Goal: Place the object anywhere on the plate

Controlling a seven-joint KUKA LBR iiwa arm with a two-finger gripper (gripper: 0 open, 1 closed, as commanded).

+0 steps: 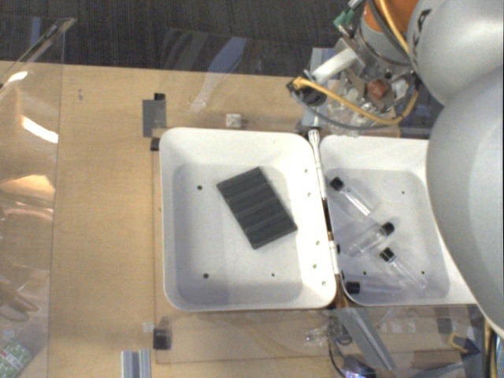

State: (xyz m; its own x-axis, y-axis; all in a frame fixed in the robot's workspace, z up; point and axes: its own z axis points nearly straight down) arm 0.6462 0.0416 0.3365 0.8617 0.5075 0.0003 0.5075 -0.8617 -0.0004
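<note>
Three clear tubes (pixel 370 227) with black caps lie in the right bin (pixel 409 160), just beside the left bin (pixel 236 144) holding the dark ribbed plate (pixel 257 207). They look light, slick, brittle; mid-barrel is the likely hold. The hand (pixel 354 85) sits beyond the right bin's far rim; its state cannot be told.

floor: dark carpet (pixel 157 14) | bench: pale wood top (pixel 87 211) | left side: clear plastic sheet (pixel 24 172) catching bright glare
</note>
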